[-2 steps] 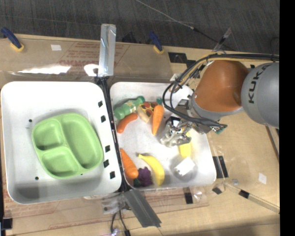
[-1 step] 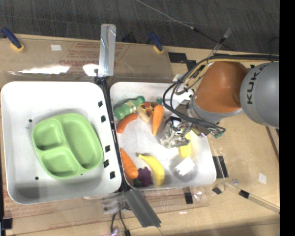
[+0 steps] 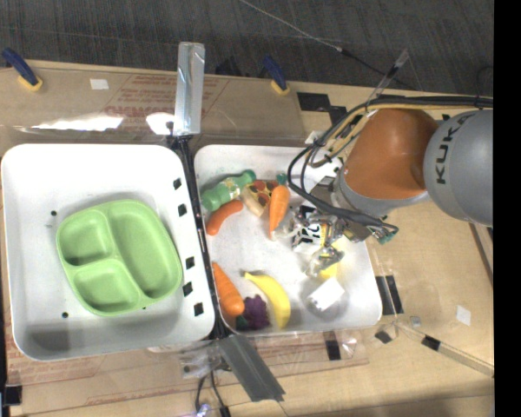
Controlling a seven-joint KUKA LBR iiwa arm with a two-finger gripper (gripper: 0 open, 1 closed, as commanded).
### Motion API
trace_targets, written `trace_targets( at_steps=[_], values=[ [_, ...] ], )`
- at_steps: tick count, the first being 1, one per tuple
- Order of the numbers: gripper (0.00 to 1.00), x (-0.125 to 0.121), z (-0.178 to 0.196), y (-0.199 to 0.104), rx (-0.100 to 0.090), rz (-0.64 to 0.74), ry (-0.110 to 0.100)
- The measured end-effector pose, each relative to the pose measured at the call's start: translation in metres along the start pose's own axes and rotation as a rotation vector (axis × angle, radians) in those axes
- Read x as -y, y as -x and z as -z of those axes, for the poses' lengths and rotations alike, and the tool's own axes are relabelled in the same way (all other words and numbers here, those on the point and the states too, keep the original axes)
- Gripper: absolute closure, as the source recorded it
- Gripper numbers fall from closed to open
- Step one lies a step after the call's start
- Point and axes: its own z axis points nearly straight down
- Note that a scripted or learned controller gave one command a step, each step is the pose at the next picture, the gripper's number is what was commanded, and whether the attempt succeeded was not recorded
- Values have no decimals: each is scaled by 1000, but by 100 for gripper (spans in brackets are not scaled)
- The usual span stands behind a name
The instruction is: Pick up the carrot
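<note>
In the right bin (image 3: 365, 307), the carrot (image 3: 278, 210) lies near the far wall among crowded toy food, just left of the gripper (image 3: 311, 233), which hangs low beside it, likely lining up a grasp. Whether it is open I cannot tell.

Bright overhead light, soft shadows, slight blur
</note>
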Motion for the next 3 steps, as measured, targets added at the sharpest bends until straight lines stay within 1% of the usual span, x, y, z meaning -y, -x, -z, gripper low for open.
trace_targets(
  at_steps=[1, 2, 3],
  values=[
    [0, 15, 2, 37, 5, 296, -8],
    [100, 15, 13, 38, 7, 299, -8],
    [100, 31, 4, 69, 6, 288, -9]
  ],
)
